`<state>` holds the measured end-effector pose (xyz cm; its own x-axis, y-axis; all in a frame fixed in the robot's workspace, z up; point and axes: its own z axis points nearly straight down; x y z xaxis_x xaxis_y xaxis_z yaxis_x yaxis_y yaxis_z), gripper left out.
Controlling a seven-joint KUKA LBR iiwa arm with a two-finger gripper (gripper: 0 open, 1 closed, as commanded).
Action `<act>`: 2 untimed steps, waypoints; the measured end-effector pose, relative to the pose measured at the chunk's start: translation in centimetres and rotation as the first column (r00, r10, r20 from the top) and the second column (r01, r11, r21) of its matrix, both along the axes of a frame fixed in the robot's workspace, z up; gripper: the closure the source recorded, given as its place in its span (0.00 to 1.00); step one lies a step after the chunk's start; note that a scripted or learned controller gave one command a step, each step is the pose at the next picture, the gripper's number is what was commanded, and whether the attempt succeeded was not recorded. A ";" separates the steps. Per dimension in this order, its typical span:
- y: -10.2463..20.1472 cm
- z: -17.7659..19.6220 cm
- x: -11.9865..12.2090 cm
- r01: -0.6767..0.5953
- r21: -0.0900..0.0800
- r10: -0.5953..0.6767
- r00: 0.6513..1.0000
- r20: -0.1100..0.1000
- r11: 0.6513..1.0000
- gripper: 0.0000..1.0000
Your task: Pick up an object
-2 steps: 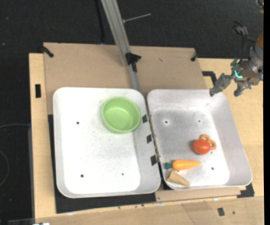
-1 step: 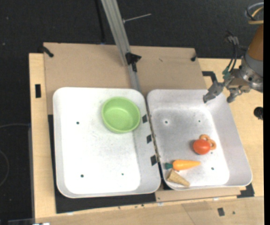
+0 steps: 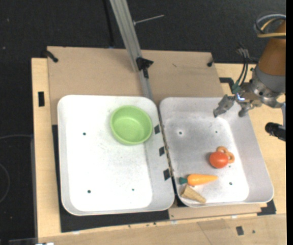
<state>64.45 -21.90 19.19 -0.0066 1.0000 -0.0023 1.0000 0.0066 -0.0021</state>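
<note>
In the right bin [image 3: 197,121] lie a red tomato-like toy [image 3: 219,158] with an orange stem, an orange carrot [image 3: 202,178] and a tan wedge [image 3: 193,194] near the front edge. A green bowl [image 3: 131,125] sits at the back of the left bin [image 3: 85,162]. My gripper [image 3: 232,106] hangs over the right bin's back right corner, fingers spread apart with nothing between them. It is well behind the tomato toy.
A slanted metal pole [image 3: 128,34] rises from behind the bins down to the gap between them. The brown bench board [image 3: 95,70] shows behind the bins. Cables hang by the arm's wrist [image 3: 268,80] at the right.
</note>
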 end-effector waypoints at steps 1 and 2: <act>-0.2 -6.3 -0.1 0.005 0.001 -0.005 1.000 -0.003 1.000 0.00; -0.4 -4.7 0.2 0.003 -0.003 -0.003 1.000 0.008 1.000 1.00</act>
<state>64.62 -22.28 14.51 -0.0040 1.0000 -0.0058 1.0000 0.0040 0.0057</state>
